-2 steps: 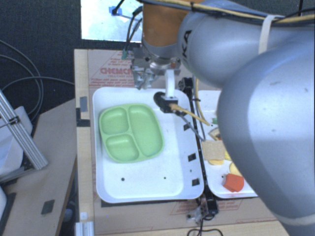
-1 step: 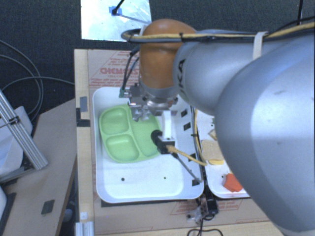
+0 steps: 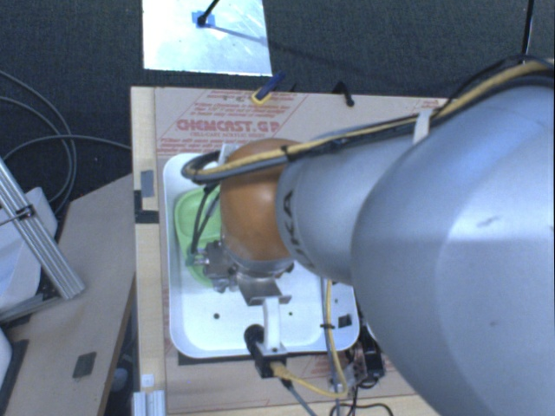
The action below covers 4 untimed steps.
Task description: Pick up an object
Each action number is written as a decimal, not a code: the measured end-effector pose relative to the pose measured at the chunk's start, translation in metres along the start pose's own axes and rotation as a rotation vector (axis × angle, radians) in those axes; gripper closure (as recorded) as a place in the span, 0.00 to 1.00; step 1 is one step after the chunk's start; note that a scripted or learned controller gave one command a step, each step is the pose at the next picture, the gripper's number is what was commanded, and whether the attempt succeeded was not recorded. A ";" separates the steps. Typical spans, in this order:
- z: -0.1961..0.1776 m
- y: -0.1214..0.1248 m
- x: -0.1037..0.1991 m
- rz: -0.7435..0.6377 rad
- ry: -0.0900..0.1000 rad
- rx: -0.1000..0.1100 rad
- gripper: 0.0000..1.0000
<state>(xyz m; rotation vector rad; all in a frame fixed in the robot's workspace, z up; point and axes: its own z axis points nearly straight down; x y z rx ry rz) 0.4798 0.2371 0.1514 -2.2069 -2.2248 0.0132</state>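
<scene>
A light green object [image 3: 187, 222] lies in the left part of the white bin [image 3: 201, 334], partly hidden by the arm. The grey arm with its orange band [image 3: 251, 199] reaches in from the right and hangs over this bin. My gripper [image 3: 227, 276] sits just below the band, at the right edge of the green object and low over the bin floor. The wrist and its cables hide the gripper's tip. Whether the gripper touches the green object cannot be told.
The arm's large grey body covers the right side of the bench and the second bin. A yellow cable [image 3: 329, 336] and a black connector [image 3: 255, 340] hang near the bin's front rim. The bin rests on a cardboard sheet [image 3: 225, 120].
</scene>
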 end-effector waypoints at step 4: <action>-0.314 0.083 -0.076 0.002 0.007 -0.033 1.00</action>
